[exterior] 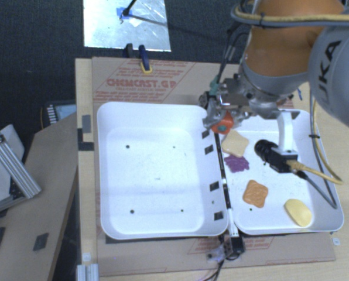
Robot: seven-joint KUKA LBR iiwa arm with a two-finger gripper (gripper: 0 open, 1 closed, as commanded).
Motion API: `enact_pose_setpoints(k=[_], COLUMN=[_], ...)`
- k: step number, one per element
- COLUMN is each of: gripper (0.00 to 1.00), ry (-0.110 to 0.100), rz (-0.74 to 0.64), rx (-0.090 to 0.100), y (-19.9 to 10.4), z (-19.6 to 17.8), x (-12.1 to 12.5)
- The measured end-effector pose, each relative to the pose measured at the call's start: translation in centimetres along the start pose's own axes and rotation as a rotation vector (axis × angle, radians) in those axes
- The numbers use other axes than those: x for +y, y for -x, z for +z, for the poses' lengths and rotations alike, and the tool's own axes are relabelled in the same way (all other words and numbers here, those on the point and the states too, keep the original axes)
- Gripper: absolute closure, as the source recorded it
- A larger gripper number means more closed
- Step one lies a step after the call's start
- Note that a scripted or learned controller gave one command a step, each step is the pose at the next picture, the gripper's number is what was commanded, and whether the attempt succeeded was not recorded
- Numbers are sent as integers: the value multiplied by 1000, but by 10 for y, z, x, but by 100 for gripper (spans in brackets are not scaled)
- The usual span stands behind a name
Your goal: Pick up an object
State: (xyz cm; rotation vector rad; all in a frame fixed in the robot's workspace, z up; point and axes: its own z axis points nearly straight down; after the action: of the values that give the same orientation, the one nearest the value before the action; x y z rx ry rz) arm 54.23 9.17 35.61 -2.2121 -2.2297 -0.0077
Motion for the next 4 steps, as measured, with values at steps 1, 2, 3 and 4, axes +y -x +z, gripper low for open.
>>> enact_pose_setpoints(k=[1, 2, 3, 4], gripper=[100, 100, 100, 100], ry=[-3, 12, 8, -2], rz=[-2, 0, 9, -7], rx=[-2, 4, 0, 0], y=[-72, -79, -40, -150], z=[34, -109, -182, -178], x=[31, -33, -55, -56])
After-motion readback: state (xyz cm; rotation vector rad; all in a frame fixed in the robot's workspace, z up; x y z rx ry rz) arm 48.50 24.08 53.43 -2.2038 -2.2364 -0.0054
